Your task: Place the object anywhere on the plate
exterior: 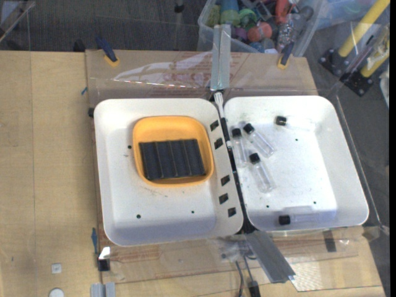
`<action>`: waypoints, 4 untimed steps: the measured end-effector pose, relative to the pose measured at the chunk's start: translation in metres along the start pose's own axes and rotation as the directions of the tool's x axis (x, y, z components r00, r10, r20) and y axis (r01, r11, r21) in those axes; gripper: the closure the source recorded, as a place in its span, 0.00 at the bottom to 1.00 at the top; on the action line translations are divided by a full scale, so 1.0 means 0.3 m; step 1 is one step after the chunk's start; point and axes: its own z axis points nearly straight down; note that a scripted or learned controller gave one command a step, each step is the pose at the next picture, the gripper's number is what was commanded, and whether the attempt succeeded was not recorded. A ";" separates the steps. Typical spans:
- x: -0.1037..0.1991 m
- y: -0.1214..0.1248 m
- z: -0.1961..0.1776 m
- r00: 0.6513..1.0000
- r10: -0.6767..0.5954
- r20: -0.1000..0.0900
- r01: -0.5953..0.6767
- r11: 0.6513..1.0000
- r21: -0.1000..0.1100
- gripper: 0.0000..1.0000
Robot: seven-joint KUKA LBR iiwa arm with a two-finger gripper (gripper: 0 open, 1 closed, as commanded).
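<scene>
Pale wooden tabletop is carrying two shallow white bins side by side, and behind them a clear plastic tub of colourful toys is sitting against the dark backdrop. You are looking at the left white bin, where a rounded orange plastic plate is resting near the middle. A dark grey ribbed rectangular block is lying flat on that plate, filling most of its floor and sitting inside the rim. In the right white bin, three clear plastic vials with black caps are lying on their sides near the bin's left wall, close together. A small loose black cap is sitting apart from them toward the back, and another small black piece is resting at the front edge. As for the pincer, you cannot tell whether it is open or closed.
</scene>
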 end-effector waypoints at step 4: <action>0.000 0.009 0.004 0.440 -0.898 0.006 0.898 0.440 -0.006 1.00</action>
